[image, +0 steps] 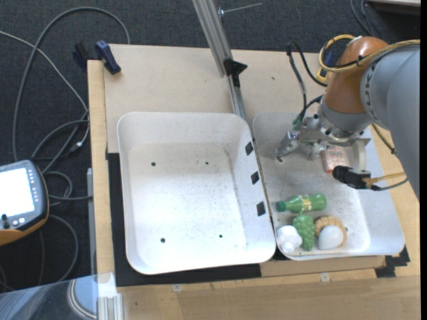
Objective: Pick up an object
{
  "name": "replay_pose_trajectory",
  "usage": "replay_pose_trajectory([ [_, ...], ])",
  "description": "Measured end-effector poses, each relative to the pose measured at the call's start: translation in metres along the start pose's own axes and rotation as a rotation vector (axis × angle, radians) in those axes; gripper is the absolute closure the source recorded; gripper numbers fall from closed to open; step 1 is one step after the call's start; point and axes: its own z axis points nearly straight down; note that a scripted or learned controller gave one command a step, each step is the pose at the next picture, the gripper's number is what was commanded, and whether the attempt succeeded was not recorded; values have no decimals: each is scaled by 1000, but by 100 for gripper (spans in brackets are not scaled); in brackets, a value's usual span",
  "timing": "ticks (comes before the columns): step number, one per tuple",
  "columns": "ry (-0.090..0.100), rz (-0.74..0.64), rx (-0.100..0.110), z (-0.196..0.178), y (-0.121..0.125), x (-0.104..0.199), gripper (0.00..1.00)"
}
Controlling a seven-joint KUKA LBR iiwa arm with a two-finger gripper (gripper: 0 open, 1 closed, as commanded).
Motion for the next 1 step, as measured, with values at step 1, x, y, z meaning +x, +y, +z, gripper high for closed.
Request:
replay_pose_trajectory([
  [1, 0, 0, -6, -14, 2, 0, 100],
])
